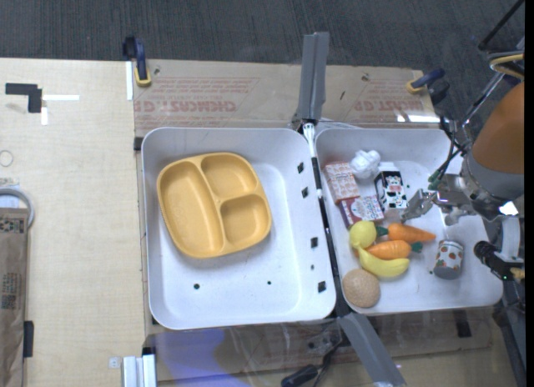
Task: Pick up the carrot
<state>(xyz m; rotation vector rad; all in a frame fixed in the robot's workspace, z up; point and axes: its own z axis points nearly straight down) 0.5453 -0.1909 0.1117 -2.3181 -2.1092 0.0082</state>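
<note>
**Overhead: gripper beside the carrots in the right bin**

Right bin (467, 294), near its middle: two carrots lie close together. The upper carrot (410, 232) points right, its green top toward the lemon (362, 233). The lower carrot (390, 249) rests against a banana (385, 266), which curves beneath it. A round brown bun (361, 288) sits below the lemon. Behind these lie a red-and-white packet (341, 182), a crumpled white object (365, 161) and a small black-and-white carton (391, 190). A small can (448, 259) stands to the right of the carrots. The gripper (423, 203) hangs just above and right of the upper carrot; whether its fingers are open or closed cannot be told, and nothing is seen between them. Left bin (167, 294): a yellow divided plate (214, 203) with three compartments lies toward the upper left. Both bins rest on the counter (67, 210).
</note>
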